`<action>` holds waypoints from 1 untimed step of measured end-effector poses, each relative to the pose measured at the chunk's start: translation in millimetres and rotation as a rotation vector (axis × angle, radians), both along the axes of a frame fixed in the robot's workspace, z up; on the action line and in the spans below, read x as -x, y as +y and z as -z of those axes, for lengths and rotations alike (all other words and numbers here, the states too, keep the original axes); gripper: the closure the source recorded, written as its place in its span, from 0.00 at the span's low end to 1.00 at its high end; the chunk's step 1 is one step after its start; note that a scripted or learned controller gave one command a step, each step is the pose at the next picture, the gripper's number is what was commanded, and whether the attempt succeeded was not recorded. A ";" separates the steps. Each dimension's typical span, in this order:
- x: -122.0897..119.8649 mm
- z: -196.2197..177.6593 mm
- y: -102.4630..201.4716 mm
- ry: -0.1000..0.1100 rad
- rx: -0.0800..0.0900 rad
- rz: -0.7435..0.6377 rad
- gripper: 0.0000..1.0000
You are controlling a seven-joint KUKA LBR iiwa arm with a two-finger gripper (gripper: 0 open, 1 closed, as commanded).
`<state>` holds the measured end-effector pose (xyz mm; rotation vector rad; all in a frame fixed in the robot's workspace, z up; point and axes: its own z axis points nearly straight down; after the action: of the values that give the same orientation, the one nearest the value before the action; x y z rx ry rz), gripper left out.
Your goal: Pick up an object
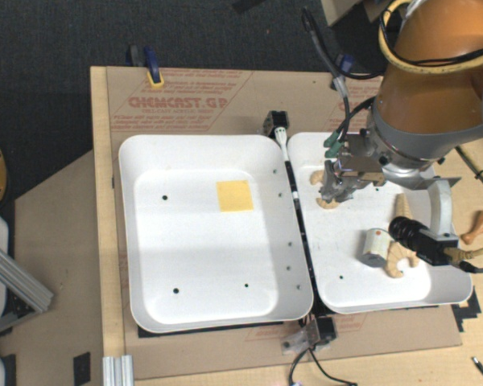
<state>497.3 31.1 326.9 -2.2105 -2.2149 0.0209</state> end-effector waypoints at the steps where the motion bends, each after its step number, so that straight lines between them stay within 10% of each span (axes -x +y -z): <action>1: -18.4 -218.6 -6.1 -0.041 -0.002 0.001 1.00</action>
<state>515.7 24.9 545.5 -2.2311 -2.2336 -0.0269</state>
